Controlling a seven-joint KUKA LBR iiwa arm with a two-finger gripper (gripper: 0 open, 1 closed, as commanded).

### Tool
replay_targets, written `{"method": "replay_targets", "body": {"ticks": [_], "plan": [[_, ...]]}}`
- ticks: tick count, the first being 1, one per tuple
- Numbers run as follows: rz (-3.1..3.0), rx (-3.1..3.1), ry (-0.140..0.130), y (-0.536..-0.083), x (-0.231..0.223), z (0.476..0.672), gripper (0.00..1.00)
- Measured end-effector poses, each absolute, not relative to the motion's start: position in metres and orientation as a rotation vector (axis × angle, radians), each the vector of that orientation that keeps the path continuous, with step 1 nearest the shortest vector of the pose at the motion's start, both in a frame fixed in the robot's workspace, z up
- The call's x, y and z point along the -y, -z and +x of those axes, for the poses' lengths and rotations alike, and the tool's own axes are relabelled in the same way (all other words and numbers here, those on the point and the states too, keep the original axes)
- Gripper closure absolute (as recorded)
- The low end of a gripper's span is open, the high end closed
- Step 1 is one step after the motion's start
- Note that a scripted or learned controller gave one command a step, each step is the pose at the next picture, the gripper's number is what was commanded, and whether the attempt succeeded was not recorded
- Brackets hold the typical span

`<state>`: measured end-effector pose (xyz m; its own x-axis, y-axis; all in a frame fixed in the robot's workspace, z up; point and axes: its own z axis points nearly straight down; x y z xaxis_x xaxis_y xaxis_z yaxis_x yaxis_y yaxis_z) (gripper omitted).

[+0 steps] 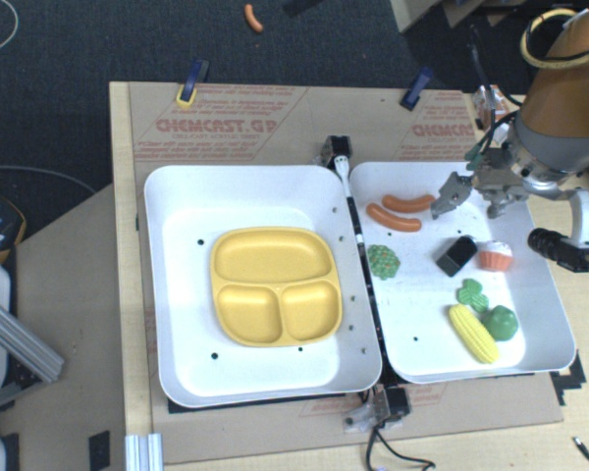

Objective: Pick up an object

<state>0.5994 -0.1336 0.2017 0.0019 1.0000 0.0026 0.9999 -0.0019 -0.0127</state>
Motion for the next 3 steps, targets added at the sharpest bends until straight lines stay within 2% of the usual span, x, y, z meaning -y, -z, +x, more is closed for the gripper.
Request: {"method": "replay_targets", "body": {"ticks": [1,2,3], "plan": [[-2.22,2.22,0.0,-0.208,0.134,0.602,0.0],[-2.218,2.216,-0.006,-0.152,0.138,0.592,0.0],[-2.228,2.231,0.002,-0.098,0.138,0.602,0.0]]}}
